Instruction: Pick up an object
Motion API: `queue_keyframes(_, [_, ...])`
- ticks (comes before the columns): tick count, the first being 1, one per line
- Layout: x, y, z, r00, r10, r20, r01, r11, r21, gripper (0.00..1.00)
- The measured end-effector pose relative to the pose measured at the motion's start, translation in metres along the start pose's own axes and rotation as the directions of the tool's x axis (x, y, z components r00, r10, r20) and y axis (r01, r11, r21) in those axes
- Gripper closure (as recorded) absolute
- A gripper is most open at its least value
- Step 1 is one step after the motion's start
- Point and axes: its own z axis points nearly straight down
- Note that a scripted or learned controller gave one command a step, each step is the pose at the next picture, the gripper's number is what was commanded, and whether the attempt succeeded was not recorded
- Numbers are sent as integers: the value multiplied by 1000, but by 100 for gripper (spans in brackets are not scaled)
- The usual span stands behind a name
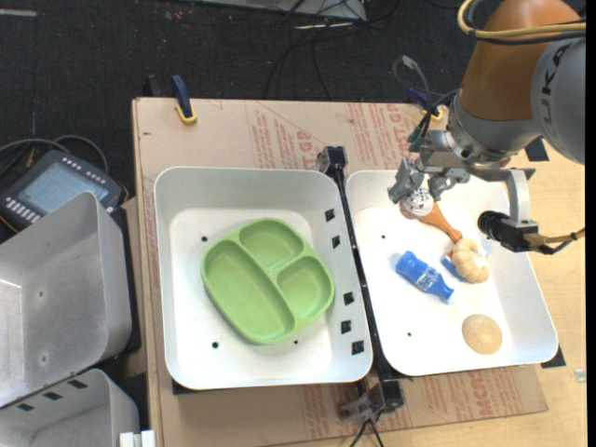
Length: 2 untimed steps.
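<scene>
We see the claw (416, 192) low in the right bin (521, 343), right over the orange stick toy (438, 218). We cannot tell how the claw stands. It may slip off, because the stick is thin.

Left shallow white bin (177, 194): the light-green three-compartment plastic plate (268, 279) takes the middle, leaving bare floor along the far edge and near corners. Right shallow white bin (535, 329): the grey arm's hand (416, 194) hangs over its far-left corner, right above an orange-handled tool (436, 216). A blue plastic bottle (424, 276) and a cream lumpy object (468, 260) crowd the middle; a tan rounded lump (482, 333) sits near the front-right corner. The near-left floor lies open.
</scene>
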Motion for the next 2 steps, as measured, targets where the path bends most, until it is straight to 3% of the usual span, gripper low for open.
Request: queue_keyframes(2, [119,-9,12,1000,0,0,0,1000,-3,100])
